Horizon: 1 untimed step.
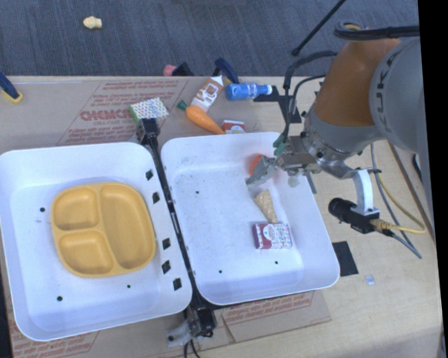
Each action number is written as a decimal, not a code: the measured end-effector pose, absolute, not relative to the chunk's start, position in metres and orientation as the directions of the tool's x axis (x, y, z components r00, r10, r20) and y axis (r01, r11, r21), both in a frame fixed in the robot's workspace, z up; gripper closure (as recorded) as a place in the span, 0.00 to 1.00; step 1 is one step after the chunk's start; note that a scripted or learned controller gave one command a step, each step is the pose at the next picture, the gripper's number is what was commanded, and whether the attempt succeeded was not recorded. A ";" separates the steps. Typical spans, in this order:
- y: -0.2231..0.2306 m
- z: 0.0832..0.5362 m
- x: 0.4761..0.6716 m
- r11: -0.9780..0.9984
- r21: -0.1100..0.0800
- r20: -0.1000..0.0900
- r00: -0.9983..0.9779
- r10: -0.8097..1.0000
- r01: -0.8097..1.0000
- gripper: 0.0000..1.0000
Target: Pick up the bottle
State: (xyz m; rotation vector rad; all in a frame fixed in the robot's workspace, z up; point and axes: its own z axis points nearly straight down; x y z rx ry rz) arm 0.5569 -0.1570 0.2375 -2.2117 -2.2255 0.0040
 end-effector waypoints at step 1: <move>-0.101 0.133 0.618 -0.127 -0.007 0.001 0.127 0.992 0.992 0.00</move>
